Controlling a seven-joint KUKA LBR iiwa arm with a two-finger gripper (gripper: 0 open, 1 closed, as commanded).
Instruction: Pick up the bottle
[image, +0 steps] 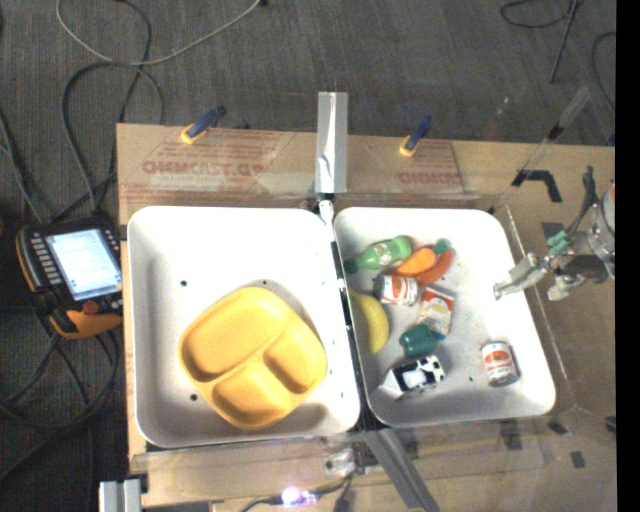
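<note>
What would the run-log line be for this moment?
phase: approach | gripper: above right bin's right edge | green plastic bottle: untouched, lying at the bin's back-left | held: nothing seen

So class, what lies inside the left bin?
A yellow divided plate lies upside down or face up, I cannot tell. The left bin floor beneath it is covered from sight.

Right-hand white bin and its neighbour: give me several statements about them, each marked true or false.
1. The green plastic bottle lies in the right-hand white bin. True.
2. The yellow divided plate sits in the right-hand bin. False: it is in the left-hand white bin.
3. The gripper grasps the bottle. False: it is at the bin's right rim, apart from it.
4. The orange carrot toy lies beside the bottle. True.
</note>
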